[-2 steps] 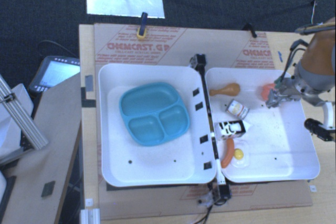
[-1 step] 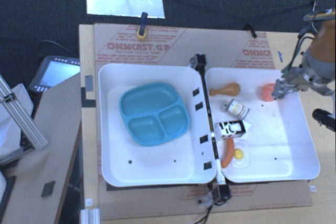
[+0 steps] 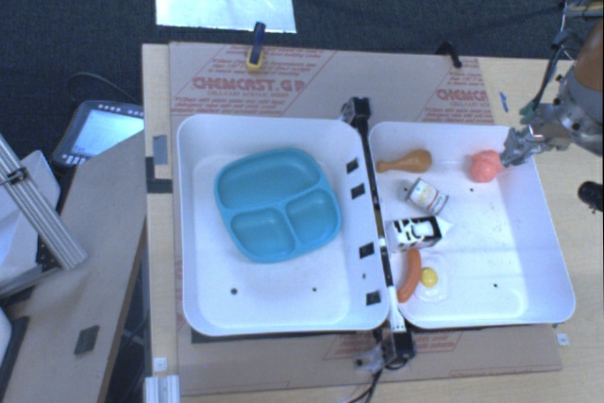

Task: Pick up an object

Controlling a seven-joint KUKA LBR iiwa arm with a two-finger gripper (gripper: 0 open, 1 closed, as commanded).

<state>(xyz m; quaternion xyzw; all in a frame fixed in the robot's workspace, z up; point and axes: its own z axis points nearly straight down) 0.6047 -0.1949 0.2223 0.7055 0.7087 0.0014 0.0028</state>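
pink, the small round ball (image 3: 485, 166) lies on the floor of the right white bin (image 3: 528, 283), ungrasped. the grey hand (image 3: 518, 146) hangs just beside it; whether it is open i cannot tell. the pick is not yet done.

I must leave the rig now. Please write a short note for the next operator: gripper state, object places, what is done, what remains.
Gripper: at the right bin's far right rim, beside the pink ball; finger state unclear.
Right bin: tan toy drumstick, small can, black-and-white carton, orange sausage, fried egg toy.
Left bin: blue divided plate.
Done: nothing lifted.
Left: grasp one object, probably the ball.
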